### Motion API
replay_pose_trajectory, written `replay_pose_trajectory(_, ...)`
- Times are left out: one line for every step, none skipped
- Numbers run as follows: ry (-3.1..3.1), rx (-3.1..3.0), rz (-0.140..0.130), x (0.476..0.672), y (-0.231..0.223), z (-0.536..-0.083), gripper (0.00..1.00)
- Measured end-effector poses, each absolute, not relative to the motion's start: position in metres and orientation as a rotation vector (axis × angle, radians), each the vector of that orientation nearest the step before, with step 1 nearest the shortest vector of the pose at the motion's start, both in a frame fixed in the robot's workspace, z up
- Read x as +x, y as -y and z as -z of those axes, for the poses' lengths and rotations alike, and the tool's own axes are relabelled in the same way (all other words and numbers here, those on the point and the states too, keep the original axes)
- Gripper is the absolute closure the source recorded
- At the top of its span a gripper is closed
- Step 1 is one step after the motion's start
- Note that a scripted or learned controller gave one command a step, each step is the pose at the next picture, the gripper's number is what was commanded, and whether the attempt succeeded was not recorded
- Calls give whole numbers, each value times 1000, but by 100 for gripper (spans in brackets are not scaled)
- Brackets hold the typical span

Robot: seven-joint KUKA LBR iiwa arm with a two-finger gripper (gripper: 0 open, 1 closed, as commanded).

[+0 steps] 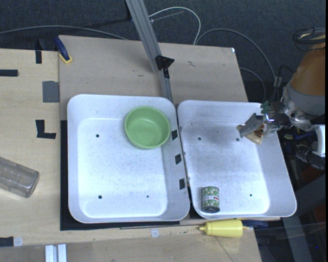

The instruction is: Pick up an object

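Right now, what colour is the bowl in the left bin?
Light green bowl, clearest in the camera view.

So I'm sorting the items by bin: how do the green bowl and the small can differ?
The bowl sits in the left bin, near its top right corner; the can lies in the right bin, near its bottom left corner. The bowl is plain light green and clearly wider; the can is dark green with a pale band. The bowl stands upright, open side up; the can appears to lie on its side. Both rest on a bin floor.
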State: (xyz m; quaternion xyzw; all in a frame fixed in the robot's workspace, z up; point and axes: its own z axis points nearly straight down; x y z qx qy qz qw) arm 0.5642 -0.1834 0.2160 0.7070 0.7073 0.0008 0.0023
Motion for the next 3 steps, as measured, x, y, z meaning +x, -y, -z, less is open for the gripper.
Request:
replay_pose_trajectory(-2222,2216,-3,568,179,-260,100)
replay_pose_trajectory(-2230,2214,-1,582,117,-259,100)
replay_pose_trajectory(-2230,2214,-1,590,63,-263,100)
